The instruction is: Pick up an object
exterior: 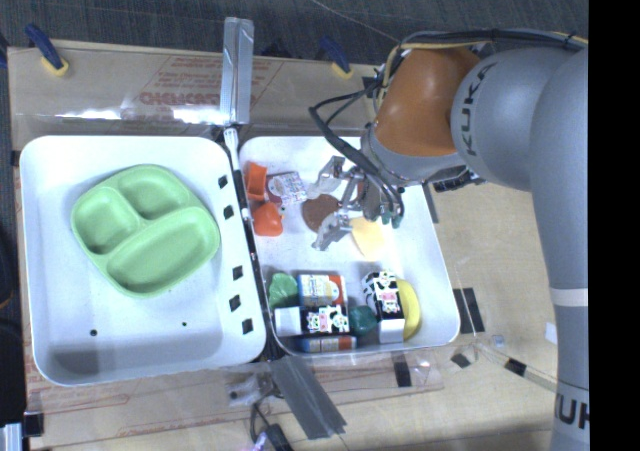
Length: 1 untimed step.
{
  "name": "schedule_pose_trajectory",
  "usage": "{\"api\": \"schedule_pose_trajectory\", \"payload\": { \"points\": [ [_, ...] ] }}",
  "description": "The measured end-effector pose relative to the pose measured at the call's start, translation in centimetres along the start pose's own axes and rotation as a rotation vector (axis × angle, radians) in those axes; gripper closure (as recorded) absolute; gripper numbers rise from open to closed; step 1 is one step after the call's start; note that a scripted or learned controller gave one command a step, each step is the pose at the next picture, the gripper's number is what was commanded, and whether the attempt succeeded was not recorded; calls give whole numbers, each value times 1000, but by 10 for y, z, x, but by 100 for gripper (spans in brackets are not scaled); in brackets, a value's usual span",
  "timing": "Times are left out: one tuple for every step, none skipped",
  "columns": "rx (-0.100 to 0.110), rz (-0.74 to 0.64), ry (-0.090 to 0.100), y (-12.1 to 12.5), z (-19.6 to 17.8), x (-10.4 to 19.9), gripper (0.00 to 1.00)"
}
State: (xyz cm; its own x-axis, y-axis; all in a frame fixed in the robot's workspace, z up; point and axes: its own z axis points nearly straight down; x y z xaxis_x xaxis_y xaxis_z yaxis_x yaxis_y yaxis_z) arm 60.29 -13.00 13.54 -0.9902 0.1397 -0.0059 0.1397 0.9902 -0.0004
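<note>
Brown disc (320, 210) just beside pincer (338, 207)

"KUKA" lettering on grey arm (470, 119)

Wooden bench (500, 239) under two white bins (40, 239) (side by side, touching)

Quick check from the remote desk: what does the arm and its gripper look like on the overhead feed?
The arm is a thick, rounded grey KUKA unit with white "KUKA" lettering on its casing and a glossy orange band above the wrist. Black cables loop around that band. The gripper is a small silvery metal assembly with thin fingers.
</note>
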Motion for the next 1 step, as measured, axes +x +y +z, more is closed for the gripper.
{"api": "schedule_pose_trajectory", "payload": {
  "points": [
    [2,23,-4,33,36,-18,0]
  ]
}}
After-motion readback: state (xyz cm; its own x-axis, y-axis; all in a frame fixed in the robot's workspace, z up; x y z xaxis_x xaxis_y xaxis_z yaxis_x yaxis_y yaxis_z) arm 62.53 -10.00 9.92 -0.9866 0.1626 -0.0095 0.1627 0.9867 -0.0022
